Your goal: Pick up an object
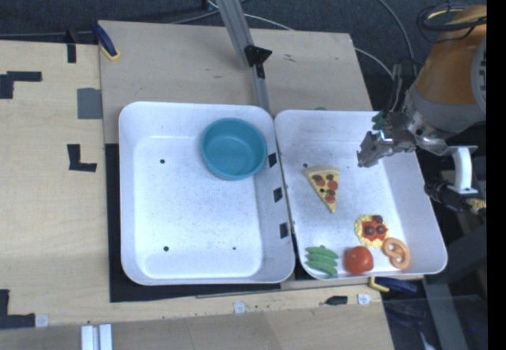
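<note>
We see the gripper (371, 152) over the right bin (411, 190), w/ pizza slice (325, 185) at its 8 o'clock; can't tell open/closed.

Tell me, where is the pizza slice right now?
The pizza slice lies in the right bin, near its middle and close to the divider between the bins. The claw hangs just up and to its right.
</note>
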Tool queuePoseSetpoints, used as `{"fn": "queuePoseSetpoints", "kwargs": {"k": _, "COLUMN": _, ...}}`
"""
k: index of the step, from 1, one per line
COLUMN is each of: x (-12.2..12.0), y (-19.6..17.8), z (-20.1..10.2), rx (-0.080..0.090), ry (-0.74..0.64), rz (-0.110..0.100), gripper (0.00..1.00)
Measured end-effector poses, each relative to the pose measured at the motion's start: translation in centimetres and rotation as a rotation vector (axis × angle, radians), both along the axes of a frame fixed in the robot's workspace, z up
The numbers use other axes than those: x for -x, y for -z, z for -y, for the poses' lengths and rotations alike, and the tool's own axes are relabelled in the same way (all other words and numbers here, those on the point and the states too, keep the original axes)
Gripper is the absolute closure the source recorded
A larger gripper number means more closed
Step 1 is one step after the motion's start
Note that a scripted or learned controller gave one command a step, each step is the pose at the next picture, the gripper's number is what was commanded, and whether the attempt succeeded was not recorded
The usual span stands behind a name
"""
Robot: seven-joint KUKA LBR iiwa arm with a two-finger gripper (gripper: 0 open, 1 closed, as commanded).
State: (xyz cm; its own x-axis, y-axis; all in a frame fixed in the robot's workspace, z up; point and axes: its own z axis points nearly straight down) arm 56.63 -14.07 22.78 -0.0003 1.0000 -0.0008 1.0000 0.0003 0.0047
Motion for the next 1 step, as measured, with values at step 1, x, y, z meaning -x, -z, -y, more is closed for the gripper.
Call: {"fn": "queuePoseSetpoints", "kwargs": {"k": 1, "x": -0.25, "y": -4.20, "z": 0.01, "rx": 0.000, "ry": 0.000, "rz": -0.001, "gripper": 1.00}}
